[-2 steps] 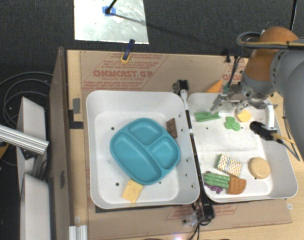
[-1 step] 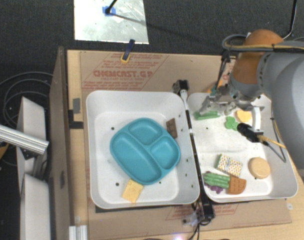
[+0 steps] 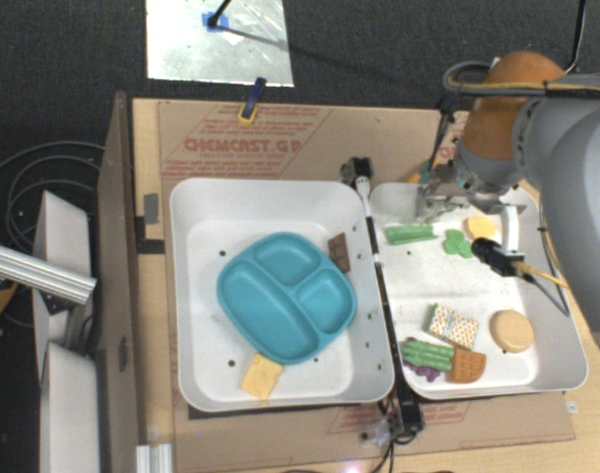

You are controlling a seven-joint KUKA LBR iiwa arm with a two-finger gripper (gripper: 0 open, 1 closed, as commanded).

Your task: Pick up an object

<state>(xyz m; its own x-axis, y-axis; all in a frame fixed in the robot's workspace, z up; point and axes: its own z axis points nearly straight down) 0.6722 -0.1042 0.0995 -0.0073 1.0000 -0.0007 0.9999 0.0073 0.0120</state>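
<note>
Since the camera looks down at a slant, the closest stuff is along the bottom edge: a yellow cracker-looking square (image 3: pixel 261 375) in the near corner of the left bin (image 3: pixel 196 294), and in the right bin (image 3: pixel 556 363) a waffle piece (image 3: pixel 467 365) touching a green bean pod (image 3: pixel 427 351), with something purple (image 3: pixel 428 371) tucked just under the pod. Right behind those sits a speckled square (image 3: pixel 451 325), and a round tan biscuit (image 3: pixel 513 331) off to its right. The big teal divided plate (image 3: pixel 286 296) takes up the middle of the left bin, with a small brown block (image 3: pixel 339 251) at its far right corner. Further back in the right bin there's a green chunk (image 3: pixel 459 244), a long green piece (image 3: pixel 410 233), and a yellow bit (image 3: pixel 482 228). The tool (image 3: pixel 442 202) is down at the far end of that bin, just above the long green piece. Can't tell if it's gripping anything. Both bins sit on cardboard (image 3: pixel 250 136) covering the desk.
</note>
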